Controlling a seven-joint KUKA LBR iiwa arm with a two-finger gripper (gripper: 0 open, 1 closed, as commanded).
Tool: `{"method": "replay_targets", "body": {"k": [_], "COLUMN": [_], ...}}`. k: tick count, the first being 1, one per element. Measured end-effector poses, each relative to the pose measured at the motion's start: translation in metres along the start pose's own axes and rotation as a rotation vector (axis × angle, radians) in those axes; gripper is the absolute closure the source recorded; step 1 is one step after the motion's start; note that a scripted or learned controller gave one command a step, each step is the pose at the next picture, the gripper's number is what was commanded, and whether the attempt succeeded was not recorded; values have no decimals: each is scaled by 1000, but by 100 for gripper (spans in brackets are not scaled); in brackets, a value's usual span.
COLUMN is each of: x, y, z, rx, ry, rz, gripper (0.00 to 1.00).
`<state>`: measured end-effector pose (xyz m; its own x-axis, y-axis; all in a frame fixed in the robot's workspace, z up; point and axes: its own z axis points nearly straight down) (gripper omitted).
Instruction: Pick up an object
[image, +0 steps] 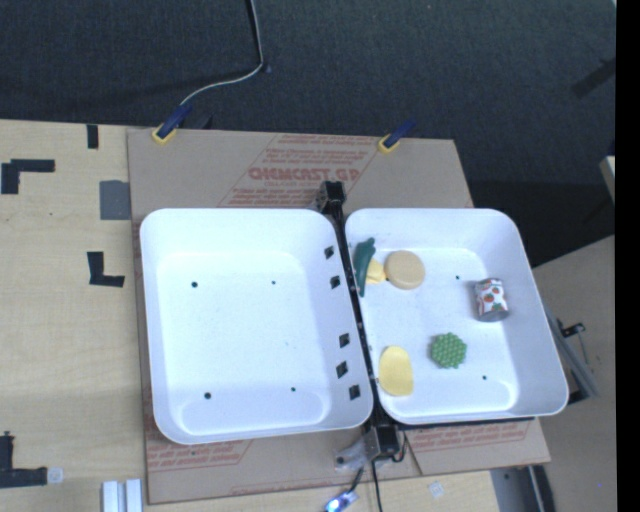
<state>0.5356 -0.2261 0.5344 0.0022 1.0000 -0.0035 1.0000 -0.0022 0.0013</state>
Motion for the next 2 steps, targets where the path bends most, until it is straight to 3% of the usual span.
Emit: {"method": "replay_targets", "body": {"k": [1, 2], "x": [5, 17], "y": [-39, -52], "z": [-1, -1], "rx": [1, 1], "ry": [3, 3], "rz": [-1, -3], "gripper": [100, 100]}}
